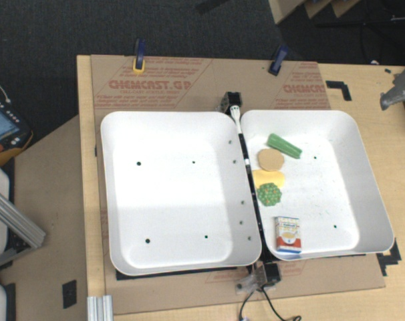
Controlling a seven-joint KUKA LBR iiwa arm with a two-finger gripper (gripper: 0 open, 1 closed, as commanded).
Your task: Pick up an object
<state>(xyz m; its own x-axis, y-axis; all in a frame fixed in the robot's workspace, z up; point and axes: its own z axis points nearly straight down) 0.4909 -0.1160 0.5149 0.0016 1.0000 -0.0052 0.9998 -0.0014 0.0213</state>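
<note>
The right bin (336, 179) holds several small items along its left side. A green stick (283, 146) lies farthest back, with a tan round disc (271, 159) just in front of it. Below them sit a yellow piece (268, 178) and a bumpy green ball (268, 194), touching each other. A small white, red and blue carton (288, 235) rests near the bin's front wall. A grey bit of my gripper (396, 93) pokes in at the right edge, beyond the bin's back right corner and well away from every item.
The left bin (169, 192) sits beside the right one, joined by a black clip strip (246, 172). Both rest on a cardboard sheet (189, 79) held by clamps (140, 57) at the back. Cables trail off the front edge.
</note>
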